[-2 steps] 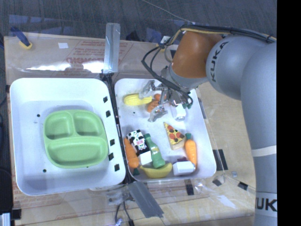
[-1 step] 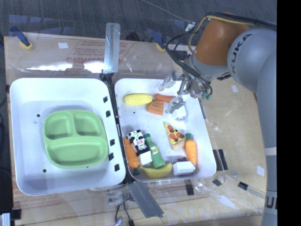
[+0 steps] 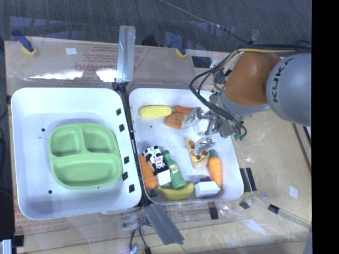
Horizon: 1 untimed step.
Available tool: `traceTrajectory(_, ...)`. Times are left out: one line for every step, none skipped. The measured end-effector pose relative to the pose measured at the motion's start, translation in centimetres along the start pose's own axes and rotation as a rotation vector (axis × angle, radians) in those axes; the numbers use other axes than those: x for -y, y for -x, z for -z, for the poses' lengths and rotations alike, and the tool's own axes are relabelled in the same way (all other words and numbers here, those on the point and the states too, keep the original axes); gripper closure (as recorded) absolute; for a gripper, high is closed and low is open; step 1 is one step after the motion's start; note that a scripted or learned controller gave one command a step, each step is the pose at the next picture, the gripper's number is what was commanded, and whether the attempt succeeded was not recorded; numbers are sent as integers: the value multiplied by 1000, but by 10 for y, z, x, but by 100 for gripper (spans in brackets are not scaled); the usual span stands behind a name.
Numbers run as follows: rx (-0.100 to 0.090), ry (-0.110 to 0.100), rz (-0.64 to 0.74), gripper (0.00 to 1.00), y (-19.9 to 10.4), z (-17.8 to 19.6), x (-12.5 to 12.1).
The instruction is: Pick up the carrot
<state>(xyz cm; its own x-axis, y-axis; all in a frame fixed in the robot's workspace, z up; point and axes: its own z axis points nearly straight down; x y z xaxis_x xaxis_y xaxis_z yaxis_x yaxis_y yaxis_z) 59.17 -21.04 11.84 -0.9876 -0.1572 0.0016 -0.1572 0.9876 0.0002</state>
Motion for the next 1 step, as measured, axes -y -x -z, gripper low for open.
traceTrajectory(1,1,208,0,-64,-27,-13)
